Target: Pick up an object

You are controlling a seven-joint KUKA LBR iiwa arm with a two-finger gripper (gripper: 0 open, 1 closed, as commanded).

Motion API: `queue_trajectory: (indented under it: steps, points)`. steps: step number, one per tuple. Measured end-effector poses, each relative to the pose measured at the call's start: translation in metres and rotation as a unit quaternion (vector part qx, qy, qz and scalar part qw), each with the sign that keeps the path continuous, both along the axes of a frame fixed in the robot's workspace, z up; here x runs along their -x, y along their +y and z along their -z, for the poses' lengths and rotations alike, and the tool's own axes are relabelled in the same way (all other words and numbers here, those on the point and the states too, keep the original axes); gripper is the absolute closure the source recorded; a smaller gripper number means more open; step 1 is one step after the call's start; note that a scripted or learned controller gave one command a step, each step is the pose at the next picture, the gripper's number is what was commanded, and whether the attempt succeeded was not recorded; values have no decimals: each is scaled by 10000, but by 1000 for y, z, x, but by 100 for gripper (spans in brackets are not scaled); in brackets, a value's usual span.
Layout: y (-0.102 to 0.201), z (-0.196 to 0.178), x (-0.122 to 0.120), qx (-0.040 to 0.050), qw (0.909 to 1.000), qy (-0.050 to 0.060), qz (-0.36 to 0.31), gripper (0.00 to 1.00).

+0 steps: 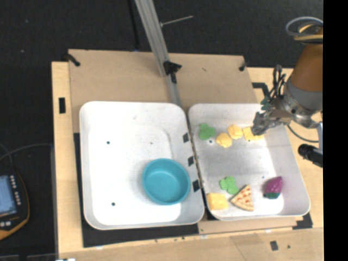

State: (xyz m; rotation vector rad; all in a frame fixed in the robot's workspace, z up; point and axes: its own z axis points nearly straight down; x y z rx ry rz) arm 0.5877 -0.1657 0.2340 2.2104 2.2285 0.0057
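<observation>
1. The arm [307, 75] comes in from the right edge of the bench, and its gripper [263, 123] is low over the right bin [285, 162], near that bin's far right corner.
2. The gripper tip sits right at a small yellow block [251, 134]; from this slanted view I cannot tell how its jaws stand, or whether the block is between them.
3. Just left of the block, along the far part of the right bin, lie two rounded yellow pieces [229, 136] close together, one touching or nearly touching the other.
4. Further left, near the right bin's far left corner, lies a green leafy piece [206, 132].
5. Along the near edge of the right bin, from left to right: a yellow wedge [217, 201] at the near left corner, a second green piece [228, 184] just behind it, a pizza slice [243, 198] beside them, and a purple piece [273, 186] toward the near right corner, apart from the rest.
6. The left bin [109, 129] holds a teal bowl [166, 180], upright, near its near right corner and close to the divide between the bins.
7. A grey metal pole [155, 34] slants up from the far side of the bench, behind where the two bins meet.
</observation>
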Motion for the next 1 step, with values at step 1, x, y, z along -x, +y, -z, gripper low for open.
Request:
queue_trajectory:
  steps: [1]
  points:
    - [50,-11,-12,4,10000,11,25,100]
